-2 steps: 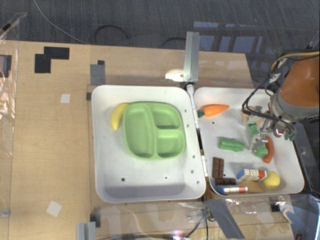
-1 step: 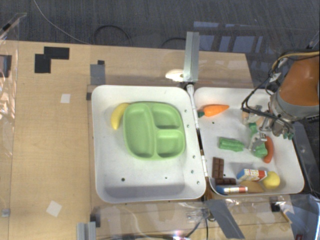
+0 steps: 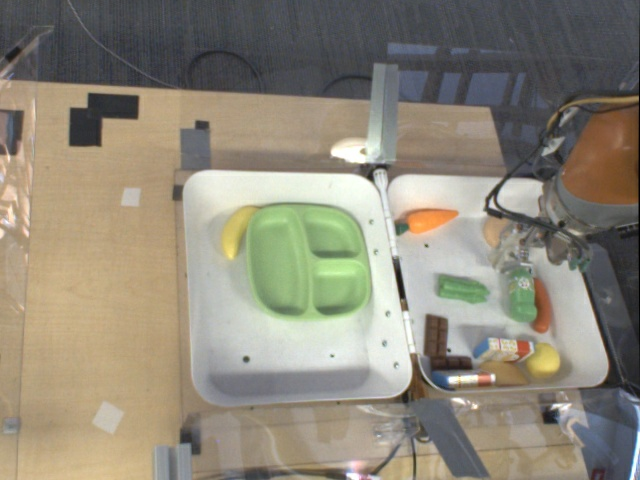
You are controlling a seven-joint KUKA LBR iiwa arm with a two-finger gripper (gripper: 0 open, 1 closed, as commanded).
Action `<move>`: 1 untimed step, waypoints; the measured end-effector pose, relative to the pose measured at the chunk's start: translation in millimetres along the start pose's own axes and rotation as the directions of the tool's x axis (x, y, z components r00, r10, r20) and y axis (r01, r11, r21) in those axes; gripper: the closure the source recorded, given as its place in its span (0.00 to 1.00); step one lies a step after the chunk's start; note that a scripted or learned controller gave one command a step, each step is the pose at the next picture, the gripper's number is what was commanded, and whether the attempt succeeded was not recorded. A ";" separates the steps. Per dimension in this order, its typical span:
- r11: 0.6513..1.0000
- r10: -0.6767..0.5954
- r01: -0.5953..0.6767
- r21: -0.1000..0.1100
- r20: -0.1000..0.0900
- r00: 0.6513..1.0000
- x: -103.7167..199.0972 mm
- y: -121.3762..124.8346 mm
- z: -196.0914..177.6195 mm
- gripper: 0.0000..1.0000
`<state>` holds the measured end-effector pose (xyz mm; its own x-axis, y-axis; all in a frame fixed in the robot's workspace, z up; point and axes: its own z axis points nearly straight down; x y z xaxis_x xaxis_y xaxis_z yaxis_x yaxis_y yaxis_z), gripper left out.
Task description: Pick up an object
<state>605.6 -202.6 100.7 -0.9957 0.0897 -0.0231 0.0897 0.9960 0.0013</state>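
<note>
My gripper [image 3: 520,253] hangs low over the right side of the right bin [image 3: 590,368], just above the top end of a green bottle [image 3: 521,298] that lies in the bin. A red sausage [image 3: 542,308] lies right beside the bottle. Further left in that bin lie an orange carrot [image 3: 428,220] and a green block [image 3: 462,289]. The grey arm with its orange band [image 3: 600,163] covers the bin's back right corner.
At the right bin's front are a brown chocolate bar [image 3: 436,336], a small white bottle [image 3: 503,348], a yellow lemon [image 3: 543,360] and a marker [image 3: 458,378]. The left bin [image 3: 215,368] holds a green divided plate [image 3: 305,260] and a banana [image 3: 235,230].
</note>
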 end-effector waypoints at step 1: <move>1.000 0.000 0.000 0.000 -0.001 1.000 0.4 0.2 0.6 0.00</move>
<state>605.3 -202.4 100.1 -0.9957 0.0896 -0.0219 0.0895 0.9960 0.0016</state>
